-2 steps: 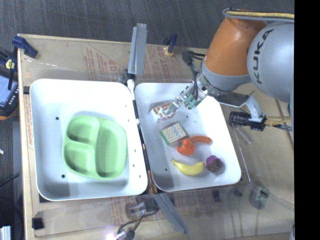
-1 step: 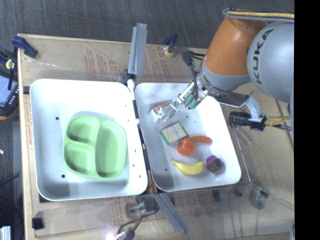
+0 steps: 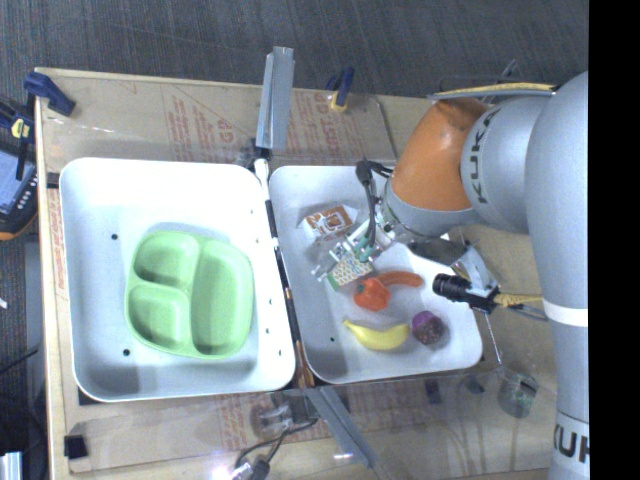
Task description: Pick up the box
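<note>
Reaching in from the right, the arm (image 3: 500, 158) covers the upper right corner of the right bin (image 3: 300, 298), so that part of the bin floor is hidden. The gripper (image 3: 352, 251) is seen low over the bin's middle, and whether its fingers are spread or closed cannot be told, since they merge with a patterned object directly beneath them. The box (image 3: 328, 220), small with orange and white print, lies just up and left of the gripper, near the bin's upper left; no contact can be made out. Below are found an orange-red toy (image 3: 385, 286), a banana (image 3: 378, 335) and a dark purple fruit (image 3: 429, 327), close together. Open floor remains along the bin's left wall. In the left bin (image 3: 90, 268) a green divided plate (image 3: 190, 292) sits, with bare margin around it.
</note>
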